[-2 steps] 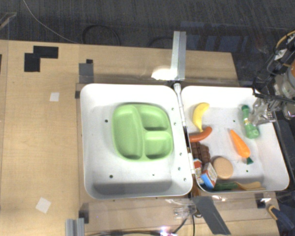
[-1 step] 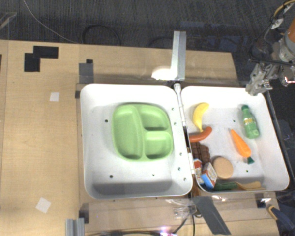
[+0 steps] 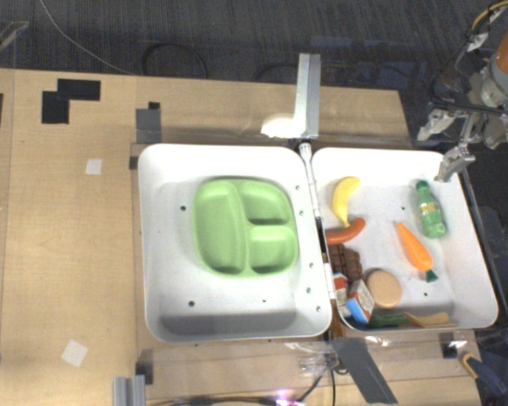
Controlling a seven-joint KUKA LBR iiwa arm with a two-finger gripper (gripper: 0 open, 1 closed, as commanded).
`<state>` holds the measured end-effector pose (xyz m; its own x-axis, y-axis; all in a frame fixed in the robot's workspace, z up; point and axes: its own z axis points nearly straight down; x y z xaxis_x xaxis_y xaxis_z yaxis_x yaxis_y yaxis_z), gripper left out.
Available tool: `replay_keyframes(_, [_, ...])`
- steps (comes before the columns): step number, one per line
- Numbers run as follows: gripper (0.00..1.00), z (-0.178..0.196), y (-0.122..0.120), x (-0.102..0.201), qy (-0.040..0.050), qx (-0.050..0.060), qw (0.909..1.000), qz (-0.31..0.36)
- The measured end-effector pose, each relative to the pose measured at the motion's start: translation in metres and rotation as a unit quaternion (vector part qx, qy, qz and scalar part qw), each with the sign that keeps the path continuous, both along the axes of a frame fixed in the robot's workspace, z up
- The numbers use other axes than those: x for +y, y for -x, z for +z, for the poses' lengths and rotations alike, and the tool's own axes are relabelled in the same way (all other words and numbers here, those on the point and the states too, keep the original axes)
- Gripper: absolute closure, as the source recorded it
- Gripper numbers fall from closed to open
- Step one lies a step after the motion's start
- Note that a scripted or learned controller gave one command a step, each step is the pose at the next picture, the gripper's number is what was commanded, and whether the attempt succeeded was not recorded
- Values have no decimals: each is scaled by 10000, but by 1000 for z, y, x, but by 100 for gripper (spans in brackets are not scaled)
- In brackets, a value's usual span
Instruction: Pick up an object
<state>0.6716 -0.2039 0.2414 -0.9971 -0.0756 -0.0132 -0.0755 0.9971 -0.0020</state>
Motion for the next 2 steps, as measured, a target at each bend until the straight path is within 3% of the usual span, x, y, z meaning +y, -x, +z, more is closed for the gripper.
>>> replay_keyframes(1, [0, -151, 2, -3, -1, 54, 9997, -231])
replay_keyframes(2, [0, -154, 40, -1, -5, 11, 9991, -431])
